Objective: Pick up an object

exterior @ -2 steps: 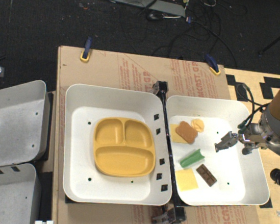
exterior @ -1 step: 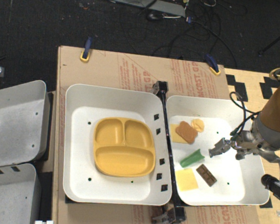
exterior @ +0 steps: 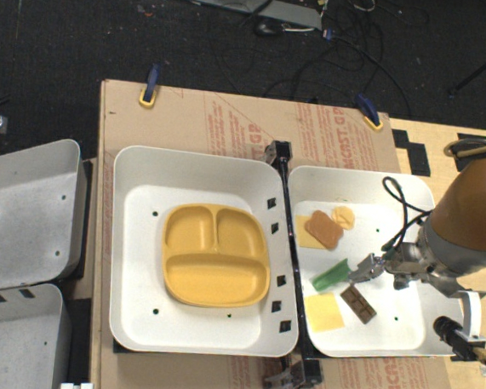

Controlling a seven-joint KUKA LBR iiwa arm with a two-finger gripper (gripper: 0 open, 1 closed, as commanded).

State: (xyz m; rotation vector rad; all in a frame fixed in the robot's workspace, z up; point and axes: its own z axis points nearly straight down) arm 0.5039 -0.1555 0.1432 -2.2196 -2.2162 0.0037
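red print on cardboard (exterior: 317, 132) unreadable; gripper (exterior: 364, 270) by green block (exterior: 331, 276).

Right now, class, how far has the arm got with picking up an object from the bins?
Done: the gripper has reached into the right bin, low over the items. In hand: it sits at the end of the green piece, close to the brown bar; nothing is visibly lifted. Left: grasp and raise one object. The yellow tray in the left bin lies untouched.
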